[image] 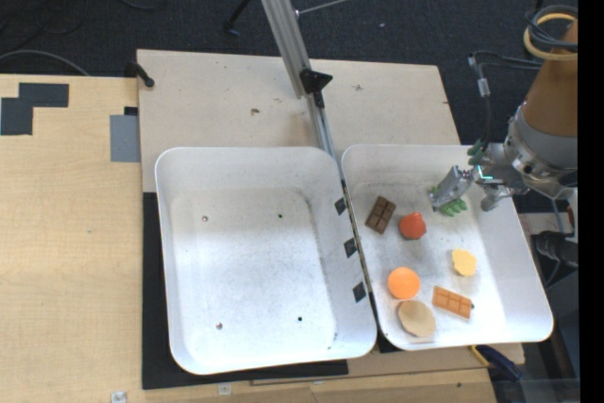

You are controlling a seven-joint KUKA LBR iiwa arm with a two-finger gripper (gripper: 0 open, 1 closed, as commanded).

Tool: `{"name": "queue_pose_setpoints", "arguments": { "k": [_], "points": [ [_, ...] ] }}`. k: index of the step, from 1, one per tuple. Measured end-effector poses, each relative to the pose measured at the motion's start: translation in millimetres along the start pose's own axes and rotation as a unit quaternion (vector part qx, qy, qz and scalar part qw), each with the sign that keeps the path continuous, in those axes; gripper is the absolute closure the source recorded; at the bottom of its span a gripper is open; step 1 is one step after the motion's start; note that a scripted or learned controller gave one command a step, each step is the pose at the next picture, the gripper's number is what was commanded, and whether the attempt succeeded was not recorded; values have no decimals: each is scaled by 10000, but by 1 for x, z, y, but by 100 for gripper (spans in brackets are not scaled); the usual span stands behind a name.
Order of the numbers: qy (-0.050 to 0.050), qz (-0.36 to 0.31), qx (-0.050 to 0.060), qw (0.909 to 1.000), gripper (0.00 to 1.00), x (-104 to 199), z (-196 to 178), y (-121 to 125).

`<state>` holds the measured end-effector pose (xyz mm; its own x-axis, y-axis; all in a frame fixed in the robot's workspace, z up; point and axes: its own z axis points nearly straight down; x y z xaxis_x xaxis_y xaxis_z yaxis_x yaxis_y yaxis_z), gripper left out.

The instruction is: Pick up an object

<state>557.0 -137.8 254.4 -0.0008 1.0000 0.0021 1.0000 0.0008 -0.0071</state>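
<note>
My gripper hangs over the upper right part of the right bin, its two fingers spread apart and open. A small green object lies just under the left fingertip; I cannot see it clamped. Further down the same bin lie a brown chocolate-like block, a red rounded piece, an orange ball, a yellow piece, an orange bar and a tan oval.
The left bin adjoins the right one, with black clips along the shared wall. A slanted aluminium post rises behind the bins. The arm's orange band is at the right edge.
</note>
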Motion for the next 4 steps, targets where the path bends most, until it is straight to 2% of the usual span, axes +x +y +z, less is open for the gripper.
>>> {"name": "queue_pose_setpoints", "arguments": {
  "k": [1, 2, 3, 4],
  "points": [
    [-6, 11, -23, 10000, 0, -1, -2, 1],
    [0, 5, 6, 10000, 0, 5, 56, 9],
    [2, 8, 14, 10000, 0, 8, 119, 2],
    [-10, 12, -33, 10000, 0, 8, 163, 3]
  ]
}}
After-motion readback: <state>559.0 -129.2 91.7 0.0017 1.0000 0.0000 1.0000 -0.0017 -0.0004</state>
